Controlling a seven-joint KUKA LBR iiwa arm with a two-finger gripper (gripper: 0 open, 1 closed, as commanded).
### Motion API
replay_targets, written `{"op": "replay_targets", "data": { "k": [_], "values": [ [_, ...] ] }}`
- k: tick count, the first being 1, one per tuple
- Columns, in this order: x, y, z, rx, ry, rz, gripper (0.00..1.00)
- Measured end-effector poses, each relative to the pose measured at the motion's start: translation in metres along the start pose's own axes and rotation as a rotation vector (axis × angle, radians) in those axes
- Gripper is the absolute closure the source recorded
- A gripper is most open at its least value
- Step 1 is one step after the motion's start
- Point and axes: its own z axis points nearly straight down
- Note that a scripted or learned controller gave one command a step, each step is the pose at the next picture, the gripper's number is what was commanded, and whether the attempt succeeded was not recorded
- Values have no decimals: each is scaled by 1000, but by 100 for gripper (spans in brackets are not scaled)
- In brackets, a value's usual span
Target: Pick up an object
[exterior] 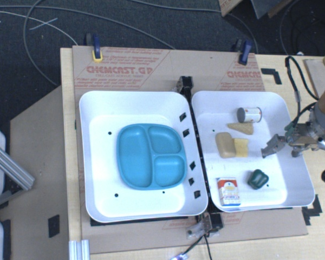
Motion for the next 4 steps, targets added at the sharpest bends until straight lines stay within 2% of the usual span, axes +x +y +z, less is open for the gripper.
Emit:
{"op": "replay_targets", "data": {
  "k": [1, 2, 3, 4],
  "values": [
    [0, 3, -5, -11, -3, -3, 0],
    [3, 0, 38, -6, -1, -3, 0],
    [-6, -5, 91, -5, -1, -2, 0],
    [-6, -5, 113, -8, -1, -3, 0]
  ]
}}
